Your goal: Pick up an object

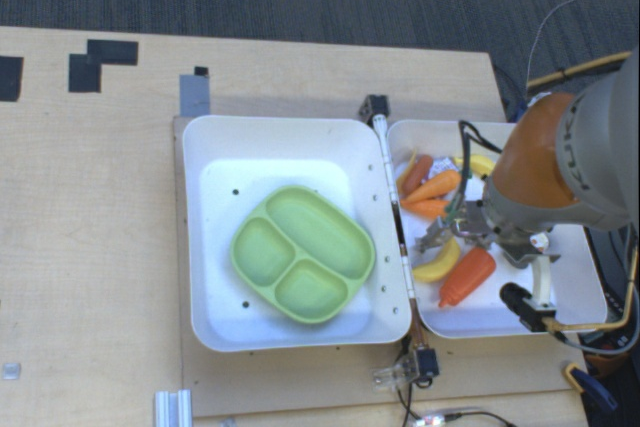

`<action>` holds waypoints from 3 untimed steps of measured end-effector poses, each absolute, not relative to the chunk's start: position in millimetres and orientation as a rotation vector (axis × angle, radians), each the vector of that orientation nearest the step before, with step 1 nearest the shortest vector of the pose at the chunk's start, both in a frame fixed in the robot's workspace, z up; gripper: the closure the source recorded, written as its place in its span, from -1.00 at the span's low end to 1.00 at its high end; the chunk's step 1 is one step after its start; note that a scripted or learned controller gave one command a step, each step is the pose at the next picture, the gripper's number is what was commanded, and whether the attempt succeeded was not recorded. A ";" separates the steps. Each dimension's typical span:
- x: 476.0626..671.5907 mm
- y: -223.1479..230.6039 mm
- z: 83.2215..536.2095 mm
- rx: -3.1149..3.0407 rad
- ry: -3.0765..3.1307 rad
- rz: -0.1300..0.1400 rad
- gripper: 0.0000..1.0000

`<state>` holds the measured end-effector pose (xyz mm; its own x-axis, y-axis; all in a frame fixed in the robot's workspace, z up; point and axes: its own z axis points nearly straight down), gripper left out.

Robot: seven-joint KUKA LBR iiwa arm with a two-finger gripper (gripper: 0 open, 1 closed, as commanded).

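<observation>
the smooth orange plastic toy carrot (pixel 466 279) lies in the right white bin (pixel 590 287), beside the end effector (pixel 452 233), whose state i cannot tell. probably light, stiff, slippery; grasp across its middle.

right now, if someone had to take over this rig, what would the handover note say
Pincer: down in the right bin, among the toy food; whether it is open or shut cannot be told from this view, and nothing shows as held.
Things: in the right bin, a red-orange pepper, a yellow banana beside it, and orange carrot-like pieces toward the far left corner. In the left bin, a green divided plate.
Done: arm has reached into the pile.
Left: get a clear grasp on one object and lift it out.
</observation>
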<state>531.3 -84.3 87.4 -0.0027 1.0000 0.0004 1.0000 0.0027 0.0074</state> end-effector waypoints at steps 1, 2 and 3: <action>533.1 -84.3 99.0 2.210 2.219 0.013 1.00; 487.9 -38.1 185.2 2.214 2.225 0.006 1.00; 520.8 -108.7 139.5 2.217 2.222 0.000 1.00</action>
